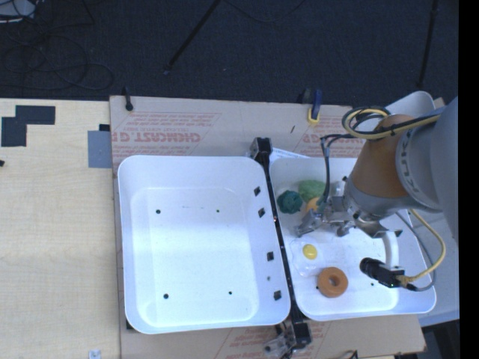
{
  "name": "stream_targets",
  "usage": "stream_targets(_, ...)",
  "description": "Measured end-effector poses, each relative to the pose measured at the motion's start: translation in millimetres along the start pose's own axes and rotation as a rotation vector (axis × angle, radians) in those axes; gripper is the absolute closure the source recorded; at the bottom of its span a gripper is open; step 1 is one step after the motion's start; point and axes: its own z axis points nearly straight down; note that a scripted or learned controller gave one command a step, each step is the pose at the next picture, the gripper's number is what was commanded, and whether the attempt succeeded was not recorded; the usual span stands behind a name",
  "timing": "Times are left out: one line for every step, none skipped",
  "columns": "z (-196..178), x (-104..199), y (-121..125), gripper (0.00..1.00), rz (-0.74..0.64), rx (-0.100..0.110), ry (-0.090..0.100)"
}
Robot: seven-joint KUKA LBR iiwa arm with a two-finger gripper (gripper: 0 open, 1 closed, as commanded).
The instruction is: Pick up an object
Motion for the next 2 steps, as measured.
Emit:
stream_targets(-27.3,-31.5,80.0,0.00,-0.002,0.000,0.000)
stream_targets(-34.9,-30.1,76.2,1.00,-0.004,0.008,0.002)
